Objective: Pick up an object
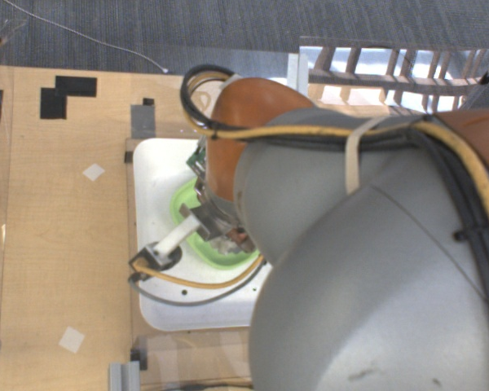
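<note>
The grey arm with its orange band point(253, 116) covers most of the right side and reaches down into the white bin point(159, 177). Under the wrist lies a light green round object point(197, 247), like a bowl or lid, mostly hidden by the arm. The gripper point(216, 230) sits right over the green object, with dark metal parts and a small reddish bit showing beside it. A white bar with a black end point(159, 251) sticks out to the left over the bin floor.
Yellow and grey cables point(197, 283) loop across the bin's near part. A black cable loop point(197, 92) arcs above the bin's far edge. The wooden bench point(57, 218) with black markers lies to the left. A metal frame point(391, 76) stands at the back right.
</note>
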Available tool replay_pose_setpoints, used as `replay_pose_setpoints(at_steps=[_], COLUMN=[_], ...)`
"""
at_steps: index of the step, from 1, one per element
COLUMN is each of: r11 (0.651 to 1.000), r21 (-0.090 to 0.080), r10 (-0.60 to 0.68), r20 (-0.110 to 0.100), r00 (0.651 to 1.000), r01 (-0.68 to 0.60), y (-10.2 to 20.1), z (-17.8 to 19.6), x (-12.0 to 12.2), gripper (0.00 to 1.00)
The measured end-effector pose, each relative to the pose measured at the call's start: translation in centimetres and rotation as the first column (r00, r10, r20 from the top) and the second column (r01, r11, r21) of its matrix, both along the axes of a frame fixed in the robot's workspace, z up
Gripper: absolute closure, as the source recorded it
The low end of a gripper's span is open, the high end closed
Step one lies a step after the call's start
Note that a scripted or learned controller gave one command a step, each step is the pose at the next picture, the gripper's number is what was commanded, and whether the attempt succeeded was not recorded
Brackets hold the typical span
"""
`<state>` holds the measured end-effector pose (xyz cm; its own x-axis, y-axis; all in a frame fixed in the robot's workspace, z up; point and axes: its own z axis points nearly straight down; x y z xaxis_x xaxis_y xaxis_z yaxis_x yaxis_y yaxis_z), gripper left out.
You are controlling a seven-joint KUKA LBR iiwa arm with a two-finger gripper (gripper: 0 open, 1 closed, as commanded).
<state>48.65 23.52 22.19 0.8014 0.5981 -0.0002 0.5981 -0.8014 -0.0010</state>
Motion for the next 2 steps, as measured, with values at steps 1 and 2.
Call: replay_pose_setpoints(at_steps=[1, 2], r11=[0.906, 0.988], r21=[0.001, -0.001], r10=[-0.423, -0.151], r20=[0.0, 0.0], r00=[0.906, 0.988], r01=[0.423, 0.151], y=[0.0, -0.1], z=[-1.5, -3.0], x=[0.0, 0.0], gripper=[1.0, 1.0])
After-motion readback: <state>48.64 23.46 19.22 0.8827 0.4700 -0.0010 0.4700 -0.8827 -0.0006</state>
